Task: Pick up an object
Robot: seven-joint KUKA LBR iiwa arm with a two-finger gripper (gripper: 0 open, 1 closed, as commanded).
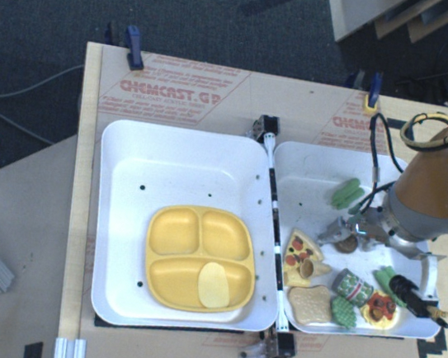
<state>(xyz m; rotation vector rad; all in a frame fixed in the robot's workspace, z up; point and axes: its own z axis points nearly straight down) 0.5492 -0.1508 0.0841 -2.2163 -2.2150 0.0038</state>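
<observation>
One fixed camera looks down at a slant on the surface point(80, 194) from above. Both white bins point(117, 225) sit mid-frame, moderately near. The arm point(435, 189) enters right of them.

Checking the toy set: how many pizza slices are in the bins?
2. One pizza slice lies at the right bin's left side; a second pizza slice lies near its front right corner. The arm may hide more.
</observation>
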